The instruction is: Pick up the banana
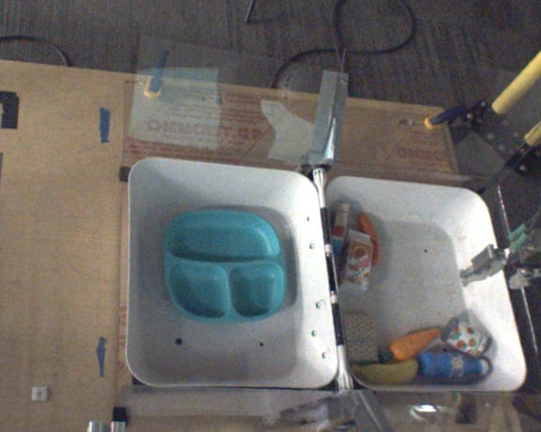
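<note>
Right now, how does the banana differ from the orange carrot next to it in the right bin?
The banana is yellow with a dark tip; the carrot is orange. The banana lies nearly level along the right bin's near wall, while the carrot sits just above it, tilted up toward the right. The banana looks slightly longer. Both are elongated pieces crowded in the same corner beside a blue bottle.

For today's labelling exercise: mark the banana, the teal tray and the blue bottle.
banana (390,371): camera view, middle of the yellow body.
teal tray (222,237): camera view, floor of its long upper compartment.
blue bottle (447,367): camera view, middle of its side.
</note>
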